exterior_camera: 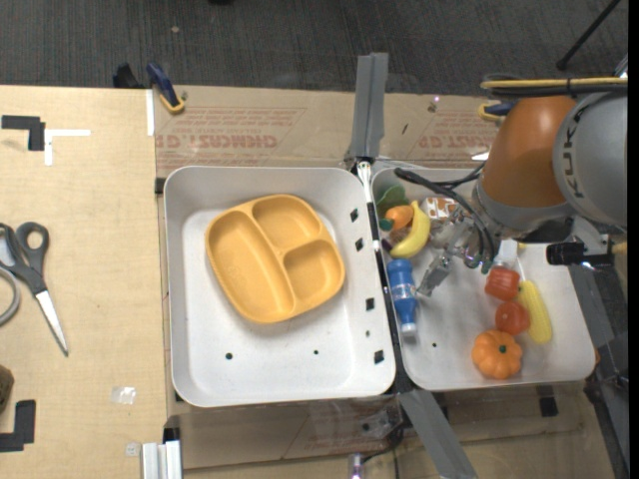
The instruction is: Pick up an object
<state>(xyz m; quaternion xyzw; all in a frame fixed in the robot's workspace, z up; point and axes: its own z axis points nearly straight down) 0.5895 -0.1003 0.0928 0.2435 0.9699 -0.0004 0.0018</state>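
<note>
Camera view: we look down at a slant on two white bins; the arm (559,148) reaches in from the right over the right bin (559,367).
Left bin (190,367): it bears a yellow divided plate (275,255), nothing more that we can name.
Right bin contents: a banana (414,230) and a small orange thing (398,215) near the far left corner, a blue bottle (401,289) lying along the left wall, a red piece (502,284), a tomato-like red piece (512,317), a yellow piece (535,310) and a small pumpkin (498,354) at the near right.
Gripper (439,267): it hangs low over the middle of the right bin, between the banana and the blue bottle; we see nothing between its fingers, and we cannot tell how wide they stand.
Step in hand: we judge that we are descending to choose and grasp one object.
Advice for the grasp: we should pick the blue bottle, just beside the tool, and close across its narrow side, not along its length.
Risk: the bottle touches the bin wall, so one finger may hit the wall; the bottle may also roll.
Check: we lift only a little first and look whether the thing comes up.
</note>
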